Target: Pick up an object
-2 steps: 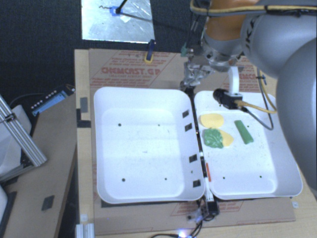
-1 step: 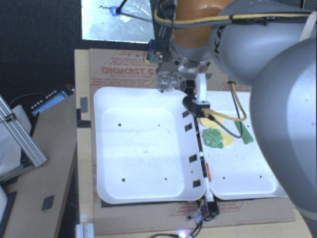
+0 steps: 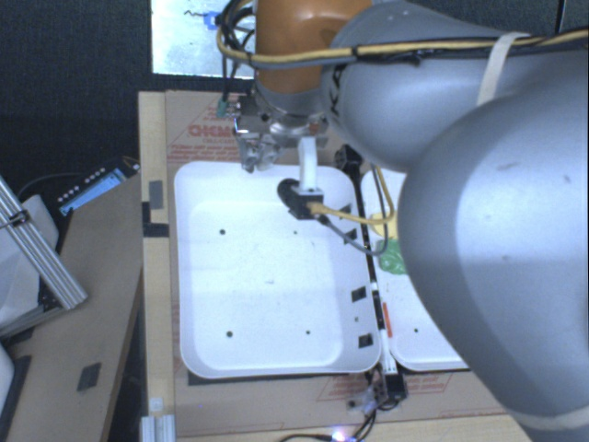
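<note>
My gripper (image 3: 255, 155) hangs over the far edge of the left white bin (image 3: 189, 274), near its back wall. I see nothing between its tips from this angle. A green object (image 3: 392, 260) lies at the left side of the right bin (image 3: 419, 343), partly hidden under my arm. My grey arm with its orange band covers most of the right bin.
Both bins rest on a cardboard sheet (image 3: 198, 127) on the bench. An aluminium frame (image 3: 41, 265) and a dark device with a blue strip (image 3: 92, 187) stand off to the left. Small clips and cables (image 3: 373, 311) run along the strip between the bins.
</note>
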Robot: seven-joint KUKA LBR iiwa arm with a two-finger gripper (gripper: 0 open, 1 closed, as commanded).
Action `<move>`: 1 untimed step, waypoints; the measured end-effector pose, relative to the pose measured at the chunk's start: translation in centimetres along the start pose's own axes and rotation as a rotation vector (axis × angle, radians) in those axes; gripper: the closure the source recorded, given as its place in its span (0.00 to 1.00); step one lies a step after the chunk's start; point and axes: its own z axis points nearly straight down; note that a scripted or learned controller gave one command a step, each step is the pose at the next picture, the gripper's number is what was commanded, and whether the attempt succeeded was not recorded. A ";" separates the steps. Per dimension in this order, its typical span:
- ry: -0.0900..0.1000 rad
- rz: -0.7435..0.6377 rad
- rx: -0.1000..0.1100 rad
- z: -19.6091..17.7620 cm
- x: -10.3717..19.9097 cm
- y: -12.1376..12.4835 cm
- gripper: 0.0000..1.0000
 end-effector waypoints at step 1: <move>-0.001 0.004 0.000 0.1 2.4 -0.7 1.00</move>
